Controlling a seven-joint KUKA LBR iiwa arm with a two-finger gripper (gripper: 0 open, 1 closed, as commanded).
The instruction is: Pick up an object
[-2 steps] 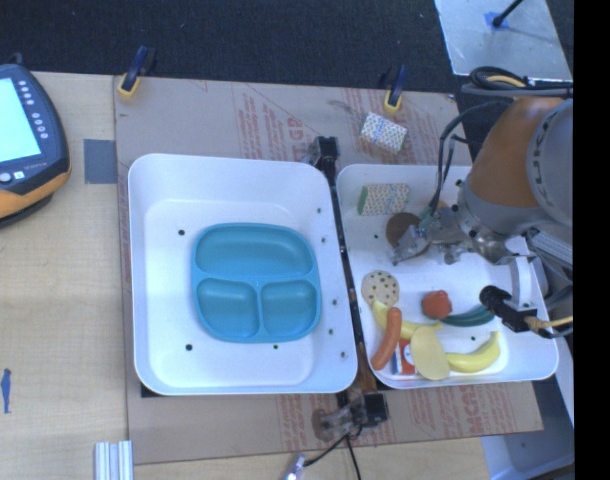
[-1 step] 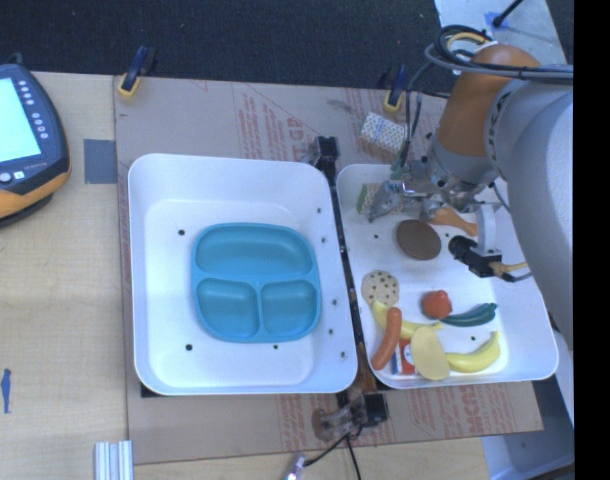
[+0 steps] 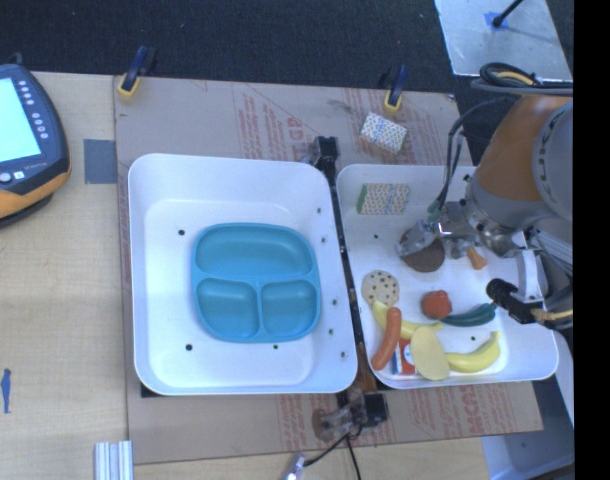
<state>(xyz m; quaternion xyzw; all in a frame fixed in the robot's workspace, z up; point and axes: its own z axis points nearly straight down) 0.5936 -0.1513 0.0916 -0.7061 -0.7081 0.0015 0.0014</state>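
The claw (image 3: 425, 240) is seen low in the right-hand bin (image 3: 545, 368), at the end of the grey arm (image 3: 530, 168) with its orange band. Whether anything is gripped cannot be told, as the metal parts are blurred. Directly beneath the claw, and seemingly touching it, a round dark brown object (image 3: 423, 259) is found, possibly a toy food piece. Just to the right of the claw a small orange piece (image 3: 476, 258) is seen. Above and left of the claw a speckled green-edged sponge (image 3: 384, 199) is laid flat. Below the claw a red tomato (image 3: 436, 303) is placed, with a spotted cookie (image 3: 381, 288) to its left, a dark green pepper (image 3: 473, 316) to its right, and a red sausage (image 3: 386, 342) and yellow banana (image 3: 477, 356) further down. Well to the left, a blue divided plate (image 3: 255, 280) is held in the left bin (image 3: 145, 268).
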